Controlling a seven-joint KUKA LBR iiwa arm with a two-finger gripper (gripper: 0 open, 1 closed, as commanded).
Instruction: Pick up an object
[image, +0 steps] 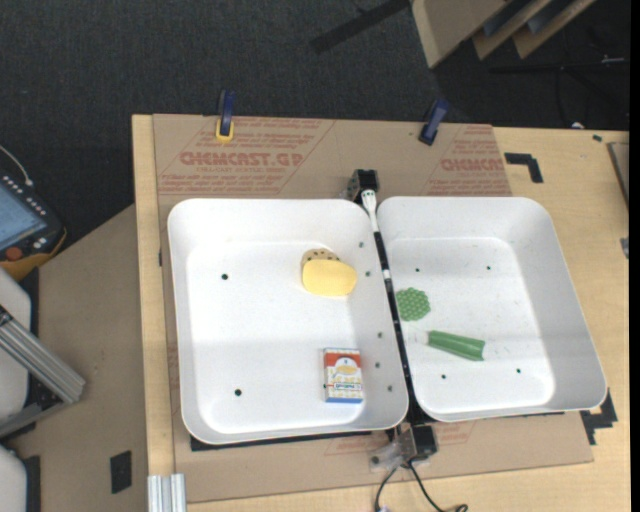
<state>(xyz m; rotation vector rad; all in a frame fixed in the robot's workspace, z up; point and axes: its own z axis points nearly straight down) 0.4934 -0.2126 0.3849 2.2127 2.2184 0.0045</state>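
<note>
Your bench is a brown cardboard-faced board (300, 150) printed with faint red lettering, pinned at its far edge by two blue clamps (226, 115). On it sit two shallow white bins side by side, their inner rims touching along a dark seam.

The left bin (200, 330) is smooth, glossy plastic with rounded corners and small dark dots on its floor. In it you have a pale yellow rounded lump (328, 276), soft-edged like a sponge or a piece of toy food, lying toward the far right part of the bin. Nearer you, close to the front right corner, lies a small flat rectangular box (343, 376) with a printed red, white and blue face.

The right bin (540, 300) is the same shape. Along its left side you have a green stick-shaped piece (457, 345), lying at a slight angle, and just beyond it a smaller, round, bumpy green piece (411, 303).

You cannot tell the gripper's state from this view; every candidate for picking lies loose on a bin floor.
</note>
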